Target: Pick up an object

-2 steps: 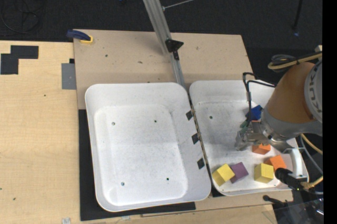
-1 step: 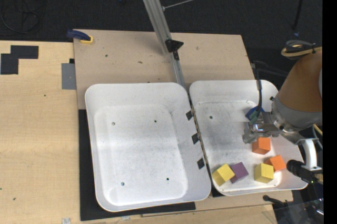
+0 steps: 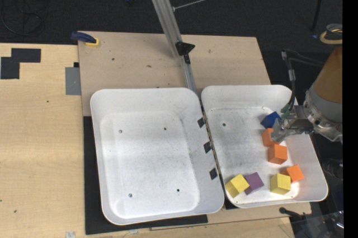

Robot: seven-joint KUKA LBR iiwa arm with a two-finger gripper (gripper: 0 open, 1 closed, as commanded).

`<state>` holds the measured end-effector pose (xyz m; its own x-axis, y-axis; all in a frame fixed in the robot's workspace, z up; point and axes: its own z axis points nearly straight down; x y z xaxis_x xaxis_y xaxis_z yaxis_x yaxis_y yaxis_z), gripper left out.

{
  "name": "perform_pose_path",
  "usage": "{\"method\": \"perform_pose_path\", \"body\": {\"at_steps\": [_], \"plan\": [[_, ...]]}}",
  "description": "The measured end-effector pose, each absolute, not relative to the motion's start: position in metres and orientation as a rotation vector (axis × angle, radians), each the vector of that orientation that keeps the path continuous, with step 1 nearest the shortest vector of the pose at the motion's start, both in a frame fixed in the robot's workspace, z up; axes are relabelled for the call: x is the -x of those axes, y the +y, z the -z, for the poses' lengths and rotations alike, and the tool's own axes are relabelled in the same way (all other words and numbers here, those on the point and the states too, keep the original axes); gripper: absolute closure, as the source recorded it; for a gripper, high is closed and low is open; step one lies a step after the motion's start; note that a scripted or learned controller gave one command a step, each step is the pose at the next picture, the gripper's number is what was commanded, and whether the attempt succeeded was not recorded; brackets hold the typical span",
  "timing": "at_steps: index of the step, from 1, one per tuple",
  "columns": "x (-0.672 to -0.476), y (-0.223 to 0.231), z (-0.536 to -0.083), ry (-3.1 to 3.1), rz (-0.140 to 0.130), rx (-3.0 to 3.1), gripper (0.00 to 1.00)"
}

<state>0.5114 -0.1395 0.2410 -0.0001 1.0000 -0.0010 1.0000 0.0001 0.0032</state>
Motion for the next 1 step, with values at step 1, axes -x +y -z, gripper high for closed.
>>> {"method": "perform_pose_path", "body": {"at_steps": [1], "plan": [[-0.5121, -0.1406, -0.2721, 2.222, -0.001, -2.219, 1.0]]}}
